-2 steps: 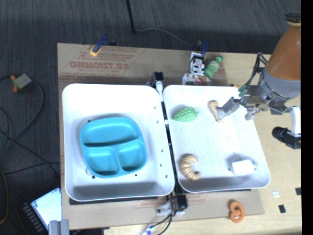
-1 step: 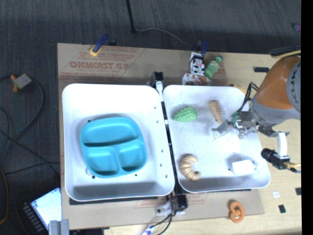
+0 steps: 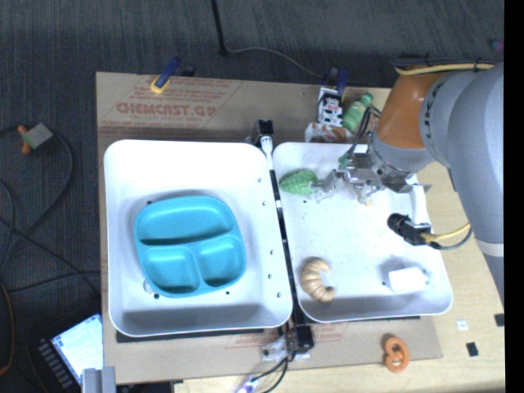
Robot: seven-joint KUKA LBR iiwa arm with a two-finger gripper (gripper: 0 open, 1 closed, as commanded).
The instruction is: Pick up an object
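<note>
A green toy (image 3: 296, 181) lies at the right bin's (image 3: 434, 301) ten o'clock corner, the gripper (image 3: 354, 177) just beside it at three o'clock, grip unreadable, a croissant (image 3: 316, 277) and white block (image 3: 406, 279) toward six.

A cardboard sheet (image 3: 192, 105) printed with red lettering covers the worktop (image 3: 479, 334) under both bins. A blue clamp (image 3: 165, 74) grips its far edge on the left, and a second blue clamp (image 3: 341, 79) grips it farther right. A black cable (image 3: 225, 31) runs across the dark carpet (image 3: 82, 23) beyond. On the carpet to the left lies a small grey box with an orange part (image 3: 34, 137). An orange ring-shaped piece (image 3: 396, 353) rests on the worktop's near edge.
</note>
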